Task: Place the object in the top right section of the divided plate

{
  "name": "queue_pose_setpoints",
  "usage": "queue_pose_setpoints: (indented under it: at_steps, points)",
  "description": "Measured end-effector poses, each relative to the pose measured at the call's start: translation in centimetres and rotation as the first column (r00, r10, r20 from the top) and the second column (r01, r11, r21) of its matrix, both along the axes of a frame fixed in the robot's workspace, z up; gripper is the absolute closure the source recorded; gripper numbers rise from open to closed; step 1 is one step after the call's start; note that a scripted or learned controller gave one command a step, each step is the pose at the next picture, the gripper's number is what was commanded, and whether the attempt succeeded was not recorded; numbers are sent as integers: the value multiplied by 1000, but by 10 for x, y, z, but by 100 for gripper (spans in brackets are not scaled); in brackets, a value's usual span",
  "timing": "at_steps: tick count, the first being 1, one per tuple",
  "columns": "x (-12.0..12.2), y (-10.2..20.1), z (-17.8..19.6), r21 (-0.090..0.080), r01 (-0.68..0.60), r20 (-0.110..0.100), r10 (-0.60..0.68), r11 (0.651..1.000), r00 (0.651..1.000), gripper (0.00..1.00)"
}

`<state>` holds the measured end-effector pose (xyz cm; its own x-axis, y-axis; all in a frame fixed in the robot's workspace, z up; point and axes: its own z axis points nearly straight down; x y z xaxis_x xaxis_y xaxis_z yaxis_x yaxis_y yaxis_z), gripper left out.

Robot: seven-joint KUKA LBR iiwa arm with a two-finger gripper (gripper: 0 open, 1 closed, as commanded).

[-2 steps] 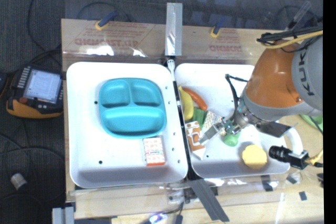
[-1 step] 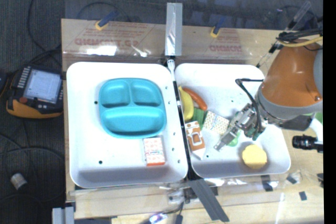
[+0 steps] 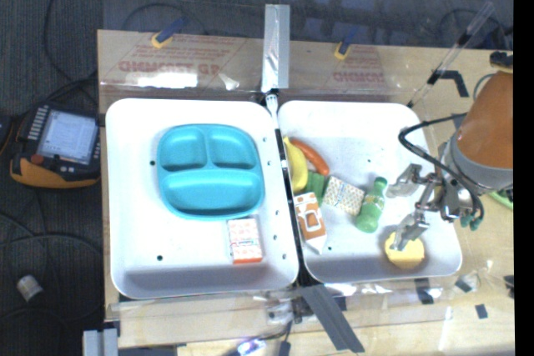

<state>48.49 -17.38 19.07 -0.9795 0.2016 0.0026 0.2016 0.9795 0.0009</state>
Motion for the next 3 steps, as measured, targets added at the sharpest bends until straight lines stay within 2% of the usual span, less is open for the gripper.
queue_pose_setpoints:
  at_steps: [1,2,3]
  points:
    - [0,-50,-13,-2,439,-1,-439,898,898,0]
    - [0,-51,30,-5,863,2,-863,506,506,0]
    - [0,-51,61,-8,997,6,-997,-78,-77,0]
